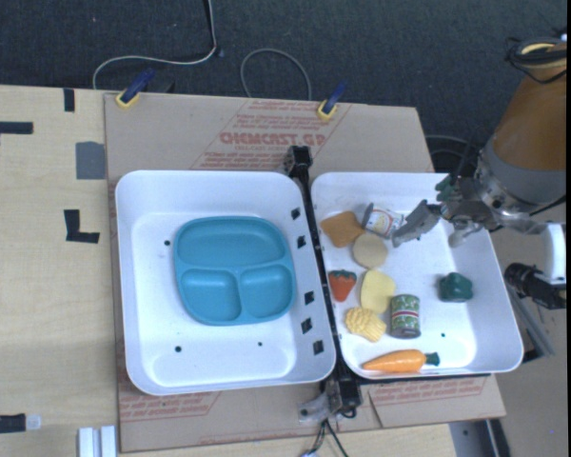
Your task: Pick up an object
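Note:
The right bin (485, 346) holds several toy foods. A brown bread-like piece (343, 227), a small white jar (383, 220) and a beige round piece (369, 250) lie near its upper left. Below them are a strawberry (342, 285), a yellow piece (378, 289), a corn cob (364, 325), a green can (404, 315) and a carrot (397, 360). A dark green object (454, 287) lies alone at the right. My gripper (439, 229) hangs over the bin's upper right, open, with nothing between its fingers. Its left finger (414, 225) is just right of the jar.
The left bin (143, 350) carries a blue divided plate (235, 268). A black divider with clips (309, 255) runs between the bins. Both bins sit on a cardboard sheet (257, 136) held by clamps. The arm's orange band (538, 122) is at the right edge.

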Robot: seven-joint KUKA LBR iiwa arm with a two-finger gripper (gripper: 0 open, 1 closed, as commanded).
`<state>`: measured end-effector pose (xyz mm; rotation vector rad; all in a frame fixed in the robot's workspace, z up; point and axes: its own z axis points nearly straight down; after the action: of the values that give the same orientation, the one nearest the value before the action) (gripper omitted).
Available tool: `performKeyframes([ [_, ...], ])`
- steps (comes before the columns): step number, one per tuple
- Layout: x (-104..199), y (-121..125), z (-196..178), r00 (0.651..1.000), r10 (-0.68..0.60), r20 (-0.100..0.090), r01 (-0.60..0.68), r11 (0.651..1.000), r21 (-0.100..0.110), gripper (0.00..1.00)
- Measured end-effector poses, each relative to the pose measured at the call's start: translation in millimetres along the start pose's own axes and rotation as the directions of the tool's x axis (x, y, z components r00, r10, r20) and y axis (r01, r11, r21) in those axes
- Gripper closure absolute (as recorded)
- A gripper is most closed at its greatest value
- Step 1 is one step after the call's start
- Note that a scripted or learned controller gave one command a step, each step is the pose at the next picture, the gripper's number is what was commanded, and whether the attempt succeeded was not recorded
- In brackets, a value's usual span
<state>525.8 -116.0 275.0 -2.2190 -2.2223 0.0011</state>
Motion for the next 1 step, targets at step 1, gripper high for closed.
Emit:
performKeyframes([
  [1, -44.1, -19.0, 130.9, 1.000, 0.006, -0.001, -0.006, 1.000, 0.014, 0.00],
])
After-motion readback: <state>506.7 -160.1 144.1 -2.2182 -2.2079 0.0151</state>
